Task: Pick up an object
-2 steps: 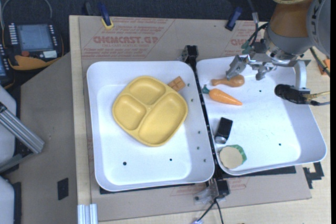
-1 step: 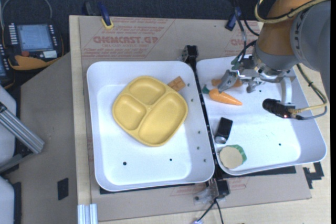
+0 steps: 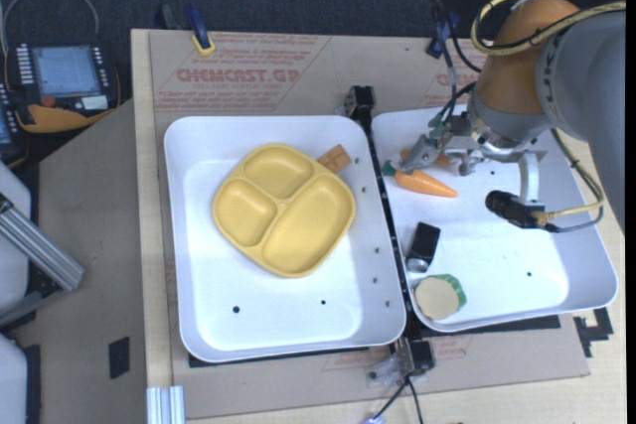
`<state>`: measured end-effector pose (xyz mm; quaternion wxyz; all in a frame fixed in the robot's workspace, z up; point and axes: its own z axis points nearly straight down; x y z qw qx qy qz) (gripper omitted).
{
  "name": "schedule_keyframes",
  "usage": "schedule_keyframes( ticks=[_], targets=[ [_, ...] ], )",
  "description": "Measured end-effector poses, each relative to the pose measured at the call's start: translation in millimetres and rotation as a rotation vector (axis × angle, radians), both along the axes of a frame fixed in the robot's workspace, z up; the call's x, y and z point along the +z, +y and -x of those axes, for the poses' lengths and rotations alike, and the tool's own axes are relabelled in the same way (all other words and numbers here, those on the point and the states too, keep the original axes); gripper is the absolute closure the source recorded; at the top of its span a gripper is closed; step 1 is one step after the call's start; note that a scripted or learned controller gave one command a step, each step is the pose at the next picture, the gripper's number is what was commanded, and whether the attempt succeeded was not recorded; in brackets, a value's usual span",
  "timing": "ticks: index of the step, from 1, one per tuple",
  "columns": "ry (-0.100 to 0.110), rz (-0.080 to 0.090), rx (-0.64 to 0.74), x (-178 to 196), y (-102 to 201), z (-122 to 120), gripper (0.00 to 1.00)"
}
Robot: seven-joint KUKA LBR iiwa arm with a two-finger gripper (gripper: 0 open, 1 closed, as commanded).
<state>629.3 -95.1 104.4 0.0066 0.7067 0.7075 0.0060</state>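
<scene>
arm: the grey arm (image 3: pixel 586 65) with its orange band (image 3: pixel 517 55) comes in from the right and bends down over the far part of the right bin.
tool: the tool (image 3: pixel 437 152) sits low at the far left corner of the right bin (image 3: pixel 586 283), just above the carrot's leafy end; whether it is released or clenched cannot be told, and nothing can be seen gripped in it.
carrot: an orange toy carrot (image 3: pixel 425 182) lies flat on the right bin's floor near the divider, its tip pointing right, right beside the tool.
black block: a small black block (image 3: pixel 424 244) lies nearer the camera than the carrot, close to the bin's left wall.
round piece: a pale disc with a green rim (image 3: pixel 439 296) rests at the near left corner of the right bin.
left bin: the left bin (image 3: pixel 199 303) holds a yellow divided plate (image 3: pixel 284 210), tilted on the diagonal.
brown piece: a small brown piece (image 3: pixel 334 158) pokes out at the plate's far right edge, touching it.
counter: both bins sit side by side on a brown board on the counter (image 3: pixel 248 65).
</scene>
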Motion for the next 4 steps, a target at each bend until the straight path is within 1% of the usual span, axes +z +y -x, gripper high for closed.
schedule_keyframes(
  ticks=[1,2,3,4],
  targets=[
    [-0.01,-0.004,0.0,11,3,-3,1.0],
    [0.01,0.001,0.0,75,2,-9,1.0],
    [0.01,0.001,0.0,125,2,-11,1.0],
    [0.015,0.0,0.0,125,2,-12,1.0]
  ],
)
